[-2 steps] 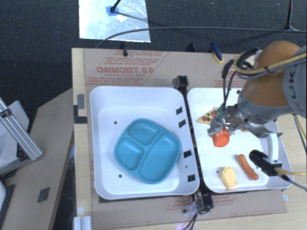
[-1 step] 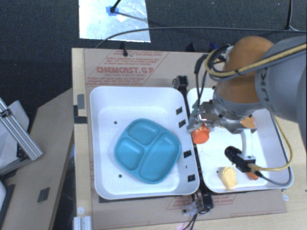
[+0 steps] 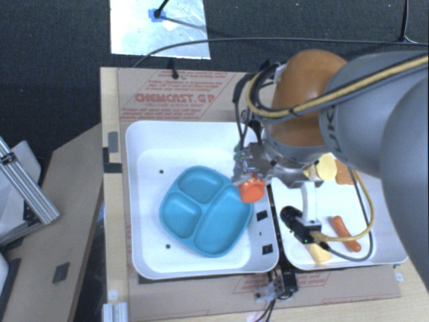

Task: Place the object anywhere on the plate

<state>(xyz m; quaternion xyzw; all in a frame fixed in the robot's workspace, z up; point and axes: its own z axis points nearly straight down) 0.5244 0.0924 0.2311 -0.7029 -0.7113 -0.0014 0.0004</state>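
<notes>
The gripper [image 3: 249, 177] hung over the right edge of the blue plate [image 3: 204, 210], and the small orange object [image 3: 252, 192] sat right beneath its fingers — whether pinched there or merely resting on the plate's rim, I could not tell. So the carry looked nearly finished; the release onto the plate was what remained, by my guess. I counted two white bins — the left bin [image 3: 144, 180] held one plate, one orange object at its edge.
</notes>
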